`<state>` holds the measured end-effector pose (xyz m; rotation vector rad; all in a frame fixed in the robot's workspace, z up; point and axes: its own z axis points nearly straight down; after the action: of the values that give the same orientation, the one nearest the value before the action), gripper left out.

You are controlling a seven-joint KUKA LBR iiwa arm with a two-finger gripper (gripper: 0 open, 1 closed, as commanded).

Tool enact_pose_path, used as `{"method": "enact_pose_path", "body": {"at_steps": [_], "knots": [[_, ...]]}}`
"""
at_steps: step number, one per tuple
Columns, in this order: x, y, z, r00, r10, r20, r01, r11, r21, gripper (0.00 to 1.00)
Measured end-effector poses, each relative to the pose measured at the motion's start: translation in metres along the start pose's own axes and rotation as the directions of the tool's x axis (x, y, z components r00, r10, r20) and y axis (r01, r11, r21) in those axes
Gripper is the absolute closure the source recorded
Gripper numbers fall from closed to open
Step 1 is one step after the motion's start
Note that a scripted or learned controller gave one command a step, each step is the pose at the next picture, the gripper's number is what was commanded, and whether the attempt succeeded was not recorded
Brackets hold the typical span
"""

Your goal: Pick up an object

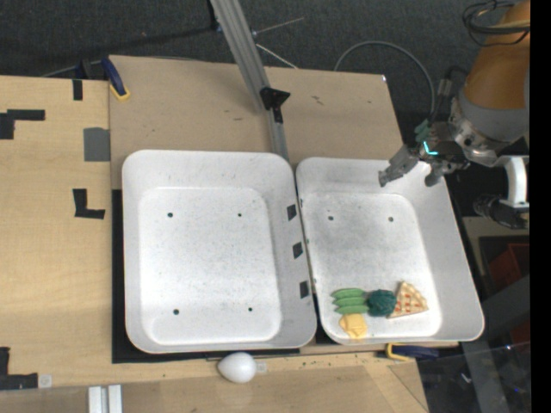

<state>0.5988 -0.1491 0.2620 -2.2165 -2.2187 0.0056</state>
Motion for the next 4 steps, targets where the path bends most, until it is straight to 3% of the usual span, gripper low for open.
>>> {"method": "enact_pose_path", "body": {"at_steps": [1,4], "knots": [[0.000,0.001,-0.003,1.000,-0.001,0.001,0.001,1.000,-0.005,0.00],[0.009,0.002,0.172,1.000,0.000,0.001,0.000,1.000,0.001,0.00]]}}
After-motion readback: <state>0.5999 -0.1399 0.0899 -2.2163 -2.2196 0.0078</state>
